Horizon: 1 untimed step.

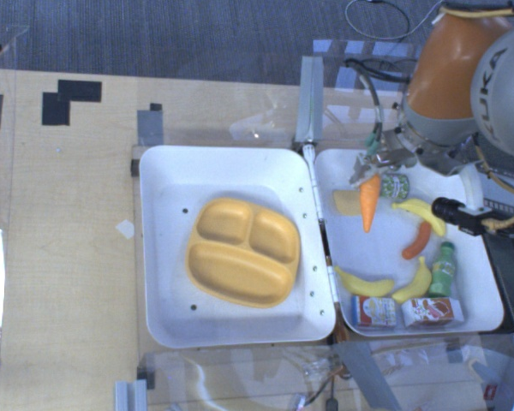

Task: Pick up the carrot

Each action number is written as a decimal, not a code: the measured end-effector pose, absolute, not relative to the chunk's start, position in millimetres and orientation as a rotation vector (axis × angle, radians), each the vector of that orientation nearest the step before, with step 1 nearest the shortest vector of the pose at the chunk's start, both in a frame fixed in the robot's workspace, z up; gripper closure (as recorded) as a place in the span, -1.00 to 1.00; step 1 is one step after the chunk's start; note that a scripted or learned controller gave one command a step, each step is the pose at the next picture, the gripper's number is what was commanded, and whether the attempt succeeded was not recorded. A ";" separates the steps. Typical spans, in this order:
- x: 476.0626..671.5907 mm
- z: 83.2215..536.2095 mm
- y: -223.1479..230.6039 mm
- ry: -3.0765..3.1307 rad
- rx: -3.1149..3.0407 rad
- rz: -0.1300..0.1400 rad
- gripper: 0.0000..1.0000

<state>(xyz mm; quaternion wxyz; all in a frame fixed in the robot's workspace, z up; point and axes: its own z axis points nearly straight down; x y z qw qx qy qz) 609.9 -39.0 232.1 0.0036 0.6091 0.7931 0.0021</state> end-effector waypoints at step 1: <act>631.9 255.6 -70.2 2.181 2.252 0.008 1.00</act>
